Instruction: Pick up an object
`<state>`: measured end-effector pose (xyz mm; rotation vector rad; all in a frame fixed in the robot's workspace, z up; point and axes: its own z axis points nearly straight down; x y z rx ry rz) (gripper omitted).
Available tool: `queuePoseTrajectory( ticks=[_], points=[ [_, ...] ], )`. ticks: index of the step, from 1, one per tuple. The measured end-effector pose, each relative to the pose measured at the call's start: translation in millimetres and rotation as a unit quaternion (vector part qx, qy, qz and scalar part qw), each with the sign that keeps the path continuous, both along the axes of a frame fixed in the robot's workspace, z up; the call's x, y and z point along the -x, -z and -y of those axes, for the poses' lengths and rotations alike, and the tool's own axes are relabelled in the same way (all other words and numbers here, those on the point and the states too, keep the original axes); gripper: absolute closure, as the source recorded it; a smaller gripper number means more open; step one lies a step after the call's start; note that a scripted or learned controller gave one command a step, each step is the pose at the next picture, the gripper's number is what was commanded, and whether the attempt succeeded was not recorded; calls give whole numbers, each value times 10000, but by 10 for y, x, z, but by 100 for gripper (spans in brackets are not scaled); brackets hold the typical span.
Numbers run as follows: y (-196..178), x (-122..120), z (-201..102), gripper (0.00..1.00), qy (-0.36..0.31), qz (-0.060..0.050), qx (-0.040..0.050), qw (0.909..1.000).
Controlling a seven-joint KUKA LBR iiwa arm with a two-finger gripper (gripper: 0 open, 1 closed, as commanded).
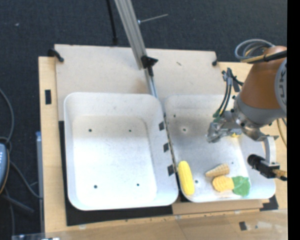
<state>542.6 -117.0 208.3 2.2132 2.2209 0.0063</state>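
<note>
In the right bin (190, 114) lie a yellow corn cob (185, 177) along the near left wall, a tan cone-shaped piece (217, 171), and a yellow piece with a green leafy part (232, 185) near the front. My gripper (216, 132) hangs over the bin's middle right, above and behind those objects. Nothing shows between its fingers.
The left bin (115, 149) sits beside the right one, divided by a rim with black clips. A slanted aluminium pole (132, 29) rises from the back of the bench. The orange-banded arm (262, 91) and its cables fill the right side.
</note>
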Motion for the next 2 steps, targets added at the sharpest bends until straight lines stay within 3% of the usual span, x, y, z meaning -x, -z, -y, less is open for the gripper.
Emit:
queuePoseTrajectory(
  ticks=[1,2],
  points=[
    [-324,-19,12,100,0,-4,1,10000],
    [-439,-18,-515,100,-22,-12,-13,10000]
  ],
)
